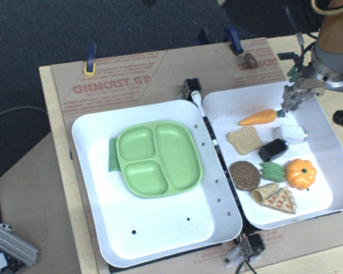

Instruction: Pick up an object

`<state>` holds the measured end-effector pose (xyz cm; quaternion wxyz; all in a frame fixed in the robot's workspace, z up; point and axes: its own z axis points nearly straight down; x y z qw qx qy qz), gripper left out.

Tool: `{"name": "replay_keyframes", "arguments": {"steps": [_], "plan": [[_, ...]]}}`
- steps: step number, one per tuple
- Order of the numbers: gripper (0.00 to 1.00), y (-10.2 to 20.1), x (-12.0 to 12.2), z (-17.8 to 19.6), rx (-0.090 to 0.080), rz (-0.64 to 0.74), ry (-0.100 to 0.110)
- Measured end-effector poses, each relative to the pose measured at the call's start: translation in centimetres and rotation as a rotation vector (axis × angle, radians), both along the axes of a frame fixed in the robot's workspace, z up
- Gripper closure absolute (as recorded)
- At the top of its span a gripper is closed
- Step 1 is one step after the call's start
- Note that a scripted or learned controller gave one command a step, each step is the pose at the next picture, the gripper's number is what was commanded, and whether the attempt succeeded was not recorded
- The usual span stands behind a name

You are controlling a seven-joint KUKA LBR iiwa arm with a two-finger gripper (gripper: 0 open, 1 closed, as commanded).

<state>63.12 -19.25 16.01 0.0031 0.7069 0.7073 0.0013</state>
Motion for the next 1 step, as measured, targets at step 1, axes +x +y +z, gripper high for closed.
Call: {"name": "replay_keyframes", "arguments": {"steps": [1], "plan": [[1.00, 0.77, 0.86, 5.66, 0.000, 0.002, -0.003]]}}
